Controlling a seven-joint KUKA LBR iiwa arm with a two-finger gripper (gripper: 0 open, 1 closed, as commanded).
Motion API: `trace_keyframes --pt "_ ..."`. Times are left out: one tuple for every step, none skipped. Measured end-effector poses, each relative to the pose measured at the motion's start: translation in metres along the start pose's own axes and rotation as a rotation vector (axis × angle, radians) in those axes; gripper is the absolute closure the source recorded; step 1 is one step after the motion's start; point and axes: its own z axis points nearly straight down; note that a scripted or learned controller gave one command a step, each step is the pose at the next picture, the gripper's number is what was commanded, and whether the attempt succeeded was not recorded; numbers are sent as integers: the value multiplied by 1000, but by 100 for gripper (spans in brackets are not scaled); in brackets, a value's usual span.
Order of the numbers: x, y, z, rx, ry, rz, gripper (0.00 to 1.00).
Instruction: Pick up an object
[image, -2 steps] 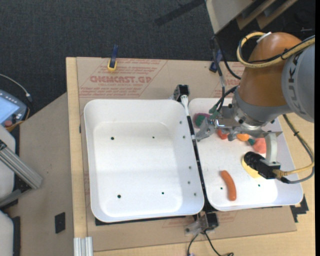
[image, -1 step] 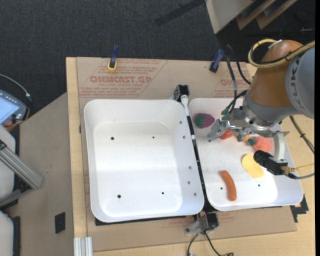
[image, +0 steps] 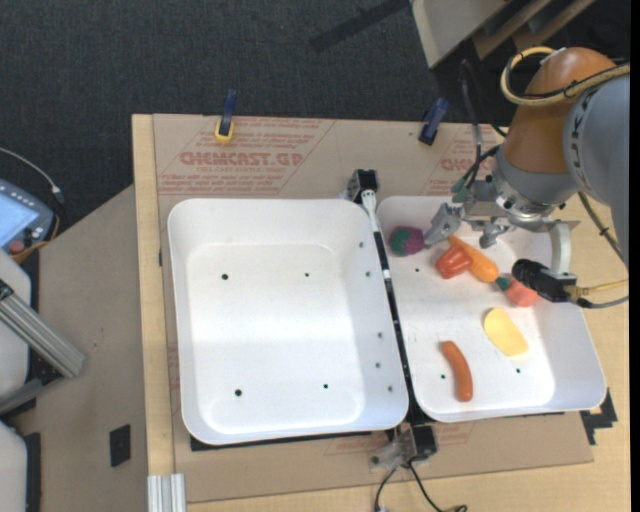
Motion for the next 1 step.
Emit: trace_keyframes --pt "60 -9 -29 0 3 -7 0"
